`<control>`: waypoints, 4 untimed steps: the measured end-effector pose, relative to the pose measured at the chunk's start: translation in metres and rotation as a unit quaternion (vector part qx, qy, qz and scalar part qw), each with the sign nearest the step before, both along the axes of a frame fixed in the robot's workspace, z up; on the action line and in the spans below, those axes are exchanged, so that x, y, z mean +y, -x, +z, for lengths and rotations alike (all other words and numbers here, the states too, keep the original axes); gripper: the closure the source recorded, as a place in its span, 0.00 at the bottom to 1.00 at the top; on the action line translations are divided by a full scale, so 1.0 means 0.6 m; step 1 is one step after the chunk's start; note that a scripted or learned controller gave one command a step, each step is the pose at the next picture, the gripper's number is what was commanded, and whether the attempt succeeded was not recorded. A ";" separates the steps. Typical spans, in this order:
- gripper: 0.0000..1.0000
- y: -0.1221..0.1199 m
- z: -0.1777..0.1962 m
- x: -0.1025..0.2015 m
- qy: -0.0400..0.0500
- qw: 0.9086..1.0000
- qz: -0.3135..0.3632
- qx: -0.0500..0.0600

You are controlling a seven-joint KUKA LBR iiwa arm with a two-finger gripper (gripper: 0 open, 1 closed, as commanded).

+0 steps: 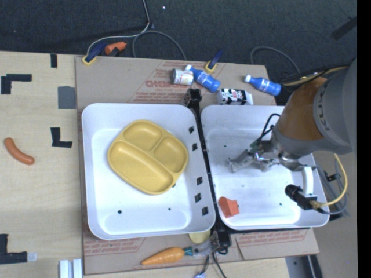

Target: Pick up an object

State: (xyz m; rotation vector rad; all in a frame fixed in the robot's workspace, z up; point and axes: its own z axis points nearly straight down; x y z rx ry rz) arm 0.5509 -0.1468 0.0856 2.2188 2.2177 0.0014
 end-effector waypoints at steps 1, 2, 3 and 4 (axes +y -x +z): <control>0.00 -0.055 0.002 0.075 0.001 1.000 0.002 -0.001; 0.00 -0.170 0.000 0.090 -0.001 1.000 0.002 -0.001; 0.00 -0.137 0.001 0.084 0.000 1.000 0.001 0.000; 0.00 -0.199 -0.001 0.076 -0.001 1.000 0.002 0.000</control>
